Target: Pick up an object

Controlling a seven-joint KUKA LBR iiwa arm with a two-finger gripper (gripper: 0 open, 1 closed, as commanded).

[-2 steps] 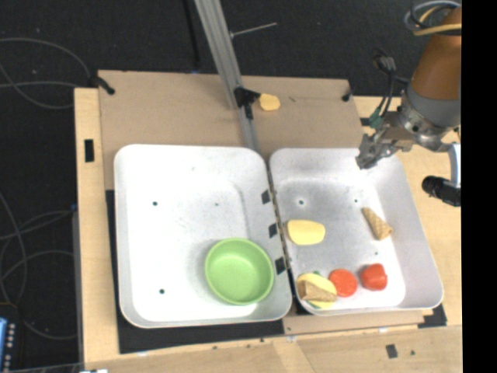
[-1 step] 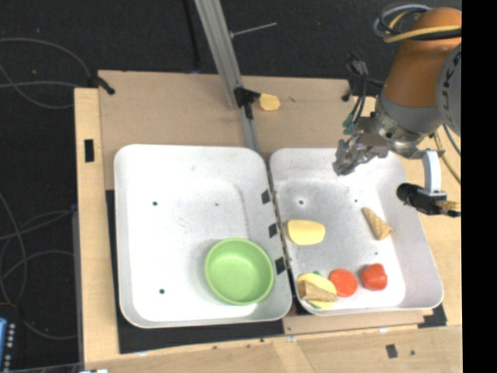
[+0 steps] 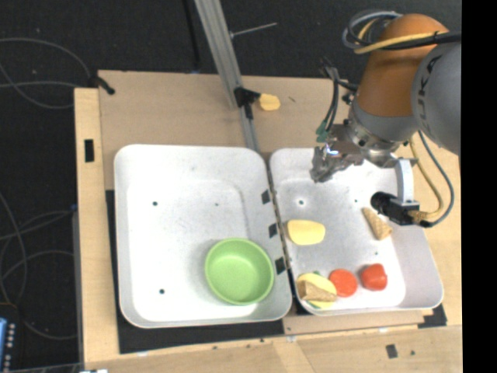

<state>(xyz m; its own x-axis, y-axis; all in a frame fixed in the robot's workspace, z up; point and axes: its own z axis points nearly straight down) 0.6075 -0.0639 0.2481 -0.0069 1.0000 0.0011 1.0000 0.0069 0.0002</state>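
Hovering over the far part of the right bin (image 3: 404, 286), gripper (image 3: 322, 169) hanging above bare floor, nothing visibly between its tips; jaw state impossible to tell. Lying nearer: yellow block (image 3: 306, 232) at bin's left wall, tan wedge (image 3: 378, 224) to the right, red tomato (image 3: 342, 282), red cube (image 3: 374, 277), half-lemon piece (image 3: 317, 290). Sitting in left bin (image 3: 155, 208): green bowl (image 3: 239, 271).

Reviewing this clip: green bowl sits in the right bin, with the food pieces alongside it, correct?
Not quite. The camera view shows the green bowl in the left bin; the food pieces, such as the yellow piece, lie in the right bin, apart from it.
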